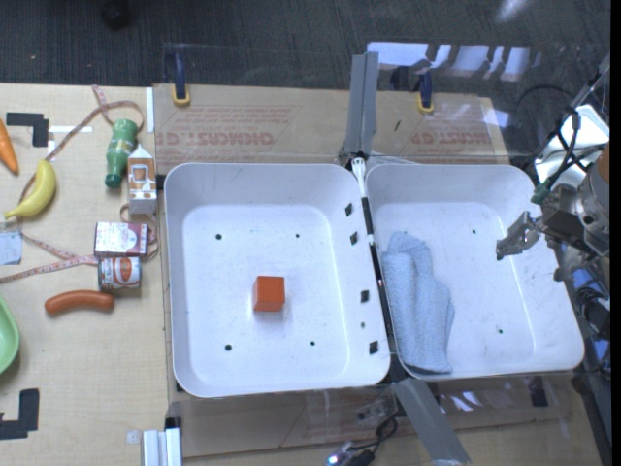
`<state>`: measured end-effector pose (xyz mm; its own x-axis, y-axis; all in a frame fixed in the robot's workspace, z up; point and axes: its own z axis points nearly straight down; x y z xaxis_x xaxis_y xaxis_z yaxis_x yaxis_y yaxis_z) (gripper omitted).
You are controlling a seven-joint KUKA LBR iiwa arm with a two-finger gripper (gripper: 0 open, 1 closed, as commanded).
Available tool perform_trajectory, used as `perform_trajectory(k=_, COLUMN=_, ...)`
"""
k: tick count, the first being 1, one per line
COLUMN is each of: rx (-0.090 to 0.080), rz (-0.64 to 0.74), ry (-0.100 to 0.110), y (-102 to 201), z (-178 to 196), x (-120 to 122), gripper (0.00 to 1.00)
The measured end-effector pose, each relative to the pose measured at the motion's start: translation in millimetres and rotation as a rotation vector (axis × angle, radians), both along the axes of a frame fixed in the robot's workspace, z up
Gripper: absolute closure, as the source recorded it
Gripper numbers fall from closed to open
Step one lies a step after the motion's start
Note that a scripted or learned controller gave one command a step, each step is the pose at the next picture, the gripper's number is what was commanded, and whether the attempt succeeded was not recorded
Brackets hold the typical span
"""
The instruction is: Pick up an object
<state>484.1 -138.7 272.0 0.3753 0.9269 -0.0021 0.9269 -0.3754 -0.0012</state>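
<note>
An orange cube (270,293) rests on the floor of the left bin (194,202), a little below its middle. A light blue cloth (419,301) lies crumpled along the left side of the right bin (485,178). My gripper (532,256) hovers over the right bin's right rim, well to the right of the cloth and far from the cube. Its fingers (513,240) are spread and open, with nothing between them.
Left of the bins, the bench holds a banana (33,192), a green bottle (120,149), a small carton (142,184), a box (120,238), a can (120,273), a sausage (79,303) and a measuring tape (58,144). A grey divider bar (361,105) runs between the bins.
</note>
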Motion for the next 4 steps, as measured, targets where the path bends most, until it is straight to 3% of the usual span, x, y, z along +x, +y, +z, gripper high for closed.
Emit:
perform_trajectory(k=1, rx=0.001, rz=-0.397, ry=0.004, y=-21, z=-47, x=-7, gripper=0.00)
perform_trajectory(k=2, rx=-0.002, rz=-0.920, ry=0.002, y=-69, z=-18, x=-7, gripper=0.00)
perform_trajectory(k=3, rx=-0.002, rz=-0.954, ry=0.001, y=-83, z=16, x=-6, gripper=0.00)
perform_trajectory(k=4, rx=-0.002, rz=-0.981, ry=0.001, y=-83, z=74, x=-6, gripper=0.00)
